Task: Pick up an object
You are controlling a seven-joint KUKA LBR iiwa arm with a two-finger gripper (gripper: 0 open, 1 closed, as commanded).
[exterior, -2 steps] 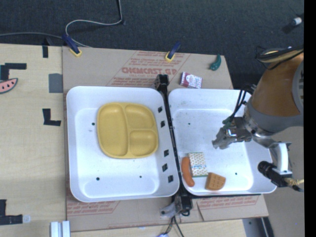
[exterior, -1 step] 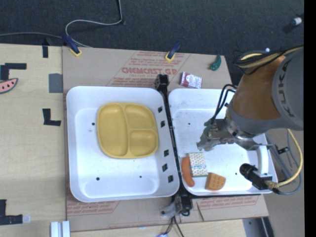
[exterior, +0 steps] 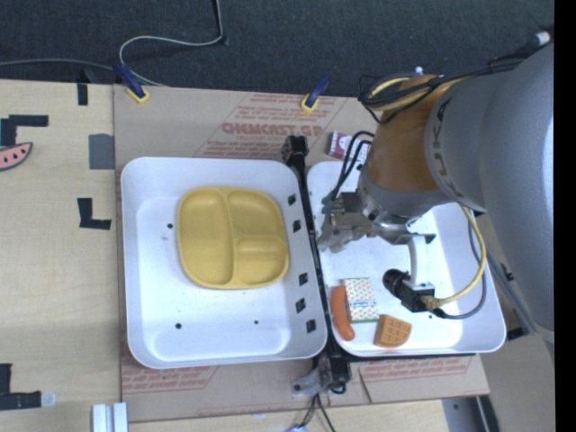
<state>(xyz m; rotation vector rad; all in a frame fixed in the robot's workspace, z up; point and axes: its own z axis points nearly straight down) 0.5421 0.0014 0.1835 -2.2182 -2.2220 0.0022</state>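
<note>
A: We log the arm (exterior: 468, 142) reaching in from the right of the frame, its orange band above the right bin (exterior: 468, 331). The gripper (exterior: 340, 232) sits low at that bin's left wall, near the divider.

B: Open or closed? We cannot tell (the wrist covers it), and we see nothing held.

A: Objects, lower left of the right bin: a hot dog (exterior: 340, 312), a small printed box (exterior: 360, 299) touching it, a waffle (exterior: 392, 331) just beside. The left bin (exterior: 153, 331) holds a yellow divided plate (exterior: 233, 237), centre-left of frame.
</note>
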